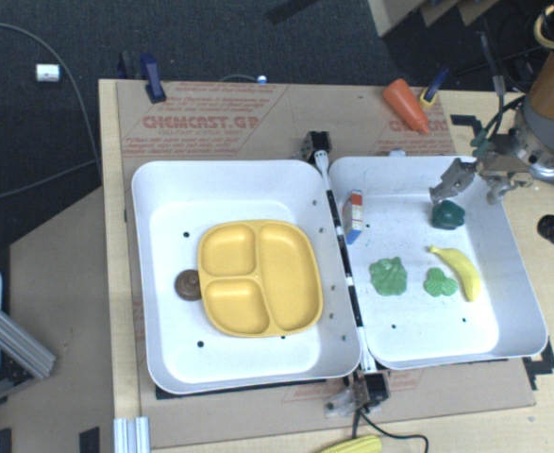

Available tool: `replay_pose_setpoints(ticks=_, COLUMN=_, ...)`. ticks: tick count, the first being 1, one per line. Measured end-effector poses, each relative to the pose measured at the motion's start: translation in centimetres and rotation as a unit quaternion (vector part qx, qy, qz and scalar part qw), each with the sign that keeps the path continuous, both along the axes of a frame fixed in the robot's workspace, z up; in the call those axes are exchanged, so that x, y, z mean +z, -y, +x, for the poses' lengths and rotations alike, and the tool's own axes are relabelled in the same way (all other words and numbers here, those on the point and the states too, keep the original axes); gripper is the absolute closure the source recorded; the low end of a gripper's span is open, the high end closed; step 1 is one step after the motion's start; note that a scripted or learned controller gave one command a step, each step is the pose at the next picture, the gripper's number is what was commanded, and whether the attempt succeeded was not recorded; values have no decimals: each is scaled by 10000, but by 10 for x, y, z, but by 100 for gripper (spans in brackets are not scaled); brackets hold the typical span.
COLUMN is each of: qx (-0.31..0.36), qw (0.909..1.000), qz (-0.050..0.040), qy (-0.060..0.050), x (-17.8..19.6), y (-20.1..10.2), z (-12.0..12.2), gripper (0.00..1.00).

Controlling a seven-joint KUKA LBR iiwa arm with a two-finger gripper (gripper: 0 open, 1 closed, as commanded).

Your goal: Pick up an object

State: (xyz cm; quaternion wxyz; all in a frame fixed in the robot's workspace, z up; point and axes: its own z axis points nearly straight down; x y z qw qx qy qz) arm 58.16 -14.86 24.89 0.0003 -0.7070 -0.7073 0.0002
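Note:
My gripper (471, 188) hangs over the far right part of the right bin (512, 328), fingers spread open with nothing between them. Just below and slightly left of it lies a dark green rounded object (448, 216). Nearer the front are a yellow banana (459, 271), a small green leafy piece (439, 283) and a larger green leafy piece (388, 276). A small red, white and blue item (353, 213) lies against the right bin's left wall.
The left bin (163, 347) holds a yellow divided plate (259, 277) and a brown round piece (189, 284) beside it. An orange carrot-like object (407, 107) lies on the bench behind the right bin. A blue clamp (151, 78) sits at the bench's far left.

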Motion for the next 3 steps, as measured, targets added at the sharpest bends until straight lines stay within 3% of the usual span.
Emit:
replay_pose_setpoints(ticks=1, qx=-6, qw=10000, qz=-10, qy=3, x=-65, y=60, z=30, gripper=0)
replay_pose_setpoints(ticks=2, qx=-1, qw=10000, qz=6, qy=-9, x=-161, y=51, z=52, gripper=0)
replay_pose_setpoints(ticks=3, qx=6, qw=10000, qz=-2, qy=15, x=-149, y=51, z=53, gripper=100)
